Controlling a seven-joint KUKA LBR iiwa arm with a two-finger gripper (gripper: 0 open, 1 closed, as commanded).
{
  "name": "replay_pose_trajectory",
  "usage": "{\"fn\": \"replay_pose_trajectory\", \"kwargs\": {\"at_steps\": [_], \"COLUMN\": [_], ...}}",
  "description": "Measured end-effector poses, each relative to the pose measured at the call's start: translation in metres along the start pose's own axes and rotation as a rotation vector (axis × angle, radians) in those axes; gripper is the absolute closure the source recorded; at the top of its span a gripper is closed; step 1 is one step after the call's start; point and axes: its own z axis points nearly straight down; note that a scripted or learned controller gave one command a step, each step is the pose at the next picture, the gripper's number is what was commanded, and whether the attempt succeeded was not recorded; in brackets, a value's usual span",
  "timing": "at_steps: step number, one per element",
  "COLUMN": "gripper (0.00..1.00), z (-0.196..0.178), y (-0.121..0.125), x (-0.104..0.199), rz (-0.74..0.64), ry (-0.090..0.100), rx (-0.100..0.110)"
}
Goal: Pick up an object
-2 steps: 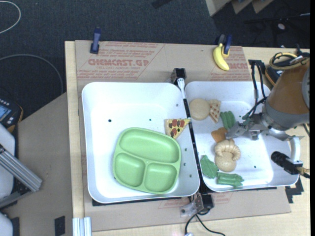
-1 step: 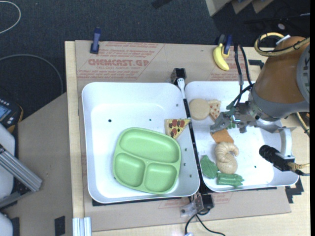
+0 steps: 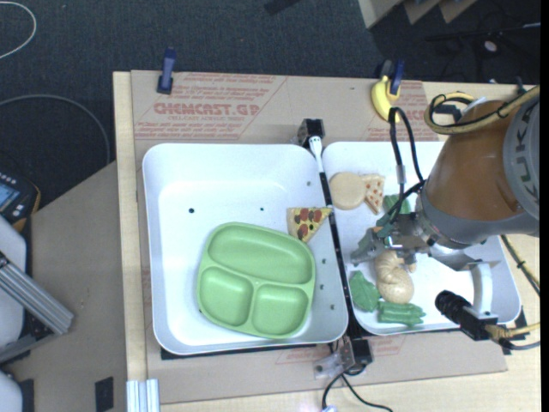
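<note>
My gripper [image 3: 389, 245] hangs low over the left half of the right bin [image 3: 506, 294], at the end of the grey arm with its orange band [image 3: 472, 174]. Directly below and in front of it lies a lumpy beige toy food [image 3: 394, 279], with nothing seen held. Around it lie a green leafy piece [image 3: 364, 292] and a green bean pod [image 3: 401, 314]. Behind the gripper rest a round beige cookie [image 3: 346, 190] and a small pizza slice [image 3: 374, 192]. Part of a green item [image 3: 394, 204] peeks out beside the wrist.
The left bin [image 3: 171, 196] holds a green divided plate [image 3: 256, 279]. A second pizza slice [image 3: 307, 221] lies by the wall between the bins. A black cable [image 3: 398, 148] runs along the arm. A yellow clamp [image 3: 383, 95] and a blue clamp [image 3: 166, 69] sit on the bench's far edge.
</note>
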Motion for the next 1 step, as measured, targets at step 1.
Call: {"fn": "replay_pose_trajectory", "kwargs": {"at_steps": [1], "gripper": [1.0], "z": [-0.0104], "y": [0.0026], "x": [-0.0019], "rz": [0.003], "ry": [-0.003], "rx": [-0.007]}}
